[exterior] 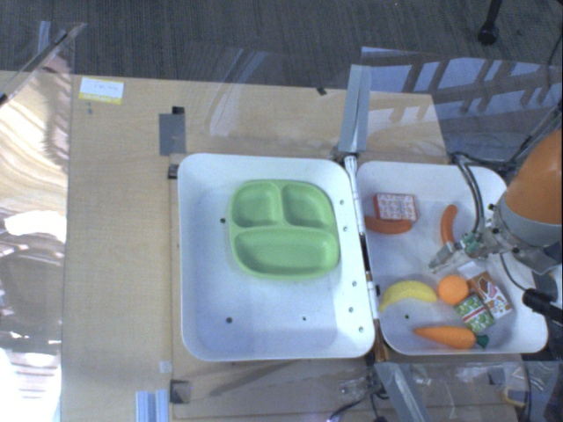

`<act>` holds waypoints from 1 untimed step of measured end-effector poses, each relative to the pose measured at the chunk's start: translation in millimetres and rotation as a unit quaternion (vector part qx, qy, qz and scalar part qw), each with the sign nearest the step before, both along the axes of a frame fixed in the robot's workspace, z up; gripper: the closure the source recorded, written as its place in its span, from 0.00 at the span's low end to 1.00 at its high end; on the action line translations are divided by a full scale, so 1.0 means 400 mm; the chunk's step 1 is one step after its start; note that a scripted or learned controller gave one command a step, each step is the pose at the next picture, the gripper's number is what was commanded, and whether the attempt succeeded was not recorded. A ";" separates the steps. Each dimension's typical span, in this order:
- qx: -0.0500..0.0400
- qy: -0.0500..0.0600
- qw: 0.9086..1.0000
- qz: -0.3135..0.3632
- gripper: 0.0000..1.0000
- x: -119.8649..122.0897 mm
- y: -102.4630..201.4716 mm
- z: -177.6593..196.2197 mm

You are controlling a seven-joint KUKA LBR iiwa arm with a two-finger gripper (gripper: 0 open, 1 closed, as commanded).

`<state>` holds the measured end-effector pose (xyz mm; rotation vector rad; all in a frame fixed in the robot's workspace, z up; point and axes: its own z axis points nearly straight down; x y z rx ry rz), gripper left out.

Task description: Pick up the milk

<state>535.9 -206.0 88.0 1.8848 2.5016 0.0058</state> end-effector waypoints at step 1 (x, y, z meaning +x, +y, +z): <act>0.000 0.001 0.999 0.037 0.00 0.188 0.004 -0.004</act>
